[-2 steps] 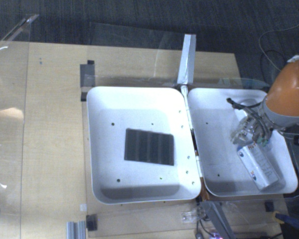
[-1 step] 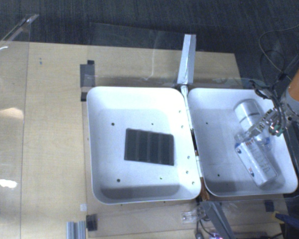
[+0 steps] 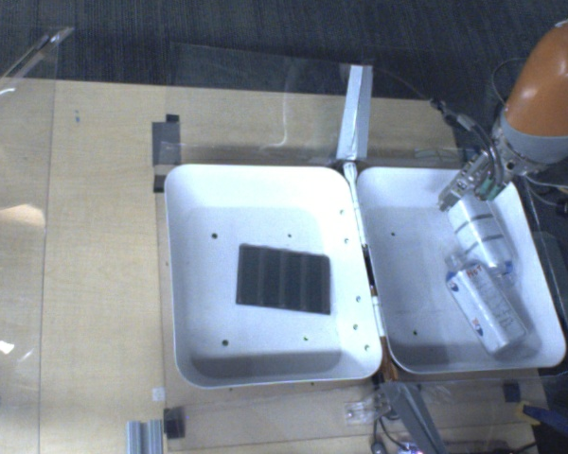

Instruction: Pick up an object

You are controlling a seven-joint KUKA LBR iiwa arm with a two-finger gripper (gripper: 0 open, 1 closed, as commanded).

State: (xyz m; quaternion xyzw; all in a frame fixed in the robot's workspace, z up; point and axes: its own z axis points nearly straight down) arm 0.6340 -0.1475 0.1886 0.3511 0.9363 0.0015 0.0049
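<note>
Arm over the right bin
The two-finger metal gripper (image 3: pixel 466 185) is hovering beside the clear plastic bottle (image 3: pixel 486 274) lying in the right shallow white bin (image 3: pixel 402 263); its grip I cannot tell.

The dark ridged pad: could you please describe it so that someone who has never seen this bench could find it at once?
Two shallow white bins sit side by side on the wooden bench; take the left bin. The dark ridged pad lies flat near the middle of its floor. It is a dark rectangle with lengthwise ridges, unlike the clear plastic bottles lying in the right bin.
</note>
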